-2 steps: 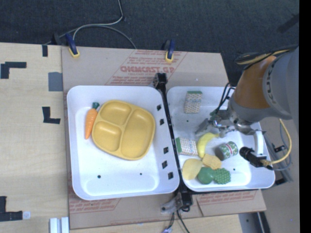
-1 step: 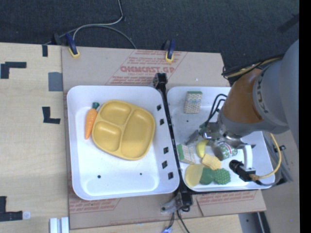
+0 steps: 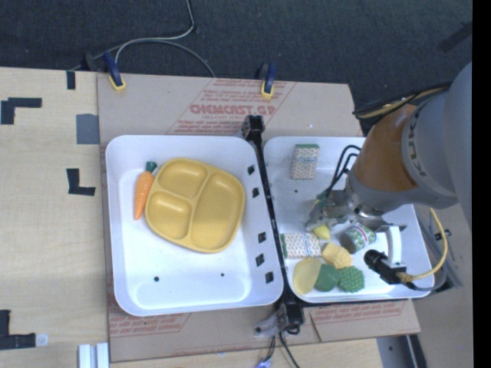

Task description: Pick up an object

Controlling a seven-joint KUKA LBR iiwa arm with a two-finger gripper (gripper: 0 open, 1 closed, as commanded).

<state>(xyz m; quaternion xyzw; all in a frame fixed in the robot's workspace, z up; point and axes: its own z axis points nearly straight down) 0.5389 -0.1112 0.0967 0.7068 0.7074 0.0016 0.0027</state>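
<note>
1. The arm (image 3: 399, 159) reaches in from the right and hangs low over the right bin (image 3: 337, 146).
2. The claw (image 3: 331, 215) sits near the middle of that bin. I cannot tell if it is open or closed, because the wrist hides it.
3. A pile of small toys lies just under and in front of the claw: a yellow piece (image 3: 334, 254), a pale yellow piece (image 3: 305, 274), two green pieces (image 3: 340, 279), and a patterned packet (image 3: 301, 244).
4. The nearest toy looks like the yellow piece, just toward the front of the bin from the claw.
5. Another small packet (image 3: 304, 161) lies apart, near the back.
6. The left bin (image 3: 123, 228) holds a yellow plate (image 3: 196, 204) and a carrot (image 3: 142, 192).
</note>
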